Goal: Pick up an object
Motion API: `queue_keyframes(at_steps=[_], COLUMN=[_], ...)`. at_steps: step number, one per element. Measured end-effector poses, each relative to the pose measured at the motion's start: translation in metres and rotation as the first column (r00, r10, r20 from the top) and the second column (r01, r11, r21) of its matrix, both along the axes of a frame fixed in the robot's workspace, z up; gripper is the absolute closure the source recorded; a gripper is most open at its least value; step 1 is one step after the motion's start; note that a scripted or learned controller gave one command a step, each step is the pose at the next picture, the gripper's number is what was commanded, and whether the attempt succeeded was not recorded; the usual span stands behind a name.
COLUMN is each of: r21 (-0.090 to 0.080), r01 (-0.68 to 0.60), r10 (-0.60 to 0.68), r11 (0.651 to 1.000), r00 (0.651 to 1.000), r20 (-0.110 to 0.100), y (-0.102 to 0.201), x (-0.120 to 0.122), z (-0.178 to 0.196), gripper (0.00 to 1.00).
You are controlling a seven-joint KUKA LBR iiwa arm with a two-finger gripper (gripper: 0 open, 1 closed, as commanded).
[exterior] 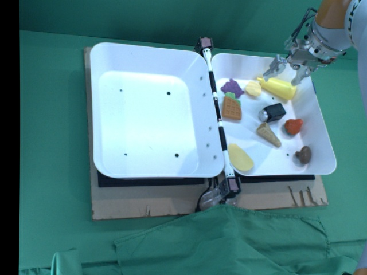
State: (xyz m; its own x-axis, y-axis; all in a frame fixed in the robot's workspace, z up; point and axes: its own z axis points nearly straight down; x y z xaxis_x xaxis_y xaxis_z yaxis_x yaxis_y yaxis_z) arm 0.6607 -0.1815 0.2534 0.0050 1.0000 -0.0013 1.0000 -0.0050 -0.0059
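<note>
My gripper (287, 69) hangs over the far right corner of the right bin (321, 153), fingers spread apart, nothing between them. The two fingertips (272, 69) point down and straddle the air just above the yellow bottle (279, 87), which lies on its side on the bin floor. From this slant I cannot say for certain whether a fingertip touches the bottle or sits just clear of it; it looks clear.

Other contents of the right bin: a purple grape bunch (232, 86) near the divider, a small pale yellow piece (253, 88) just beside the bottle's narrow end, an orange pineapple-shaped toy (231, 107) below the grapes, a black and silver object (273, 113) near the middle, a tan cone (268, 134) below it, a red piece (293, 126) toward the right wall, a brown piece (304, 154) at the near right corner, and a flat yellow oval (241, 157) at the near left corner.

The left bin (106, 67) sits alongside, touching at the black-and-white divider rail (214, 96). Both bins rest on a cardboard sheet (143, 202) over a green cloth (51, 153), bunched into folds at the near edge.
</note>
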Motion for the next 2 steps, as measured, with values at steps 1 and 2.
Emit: queue_keyframes(at_steps=[1, 2], r21=[0.001, -0.004], r01=[-0.001, 0.002], r10=[0.001, -0.002], r11=[1.0, 1.0], r00=[1.0, 1.0], r20=[0.004, 0.015], y=[0.032, 0.029], x=[-0.064, -0.061], z=[-0.001, 0.012], gripper=[0.0, 1.0])
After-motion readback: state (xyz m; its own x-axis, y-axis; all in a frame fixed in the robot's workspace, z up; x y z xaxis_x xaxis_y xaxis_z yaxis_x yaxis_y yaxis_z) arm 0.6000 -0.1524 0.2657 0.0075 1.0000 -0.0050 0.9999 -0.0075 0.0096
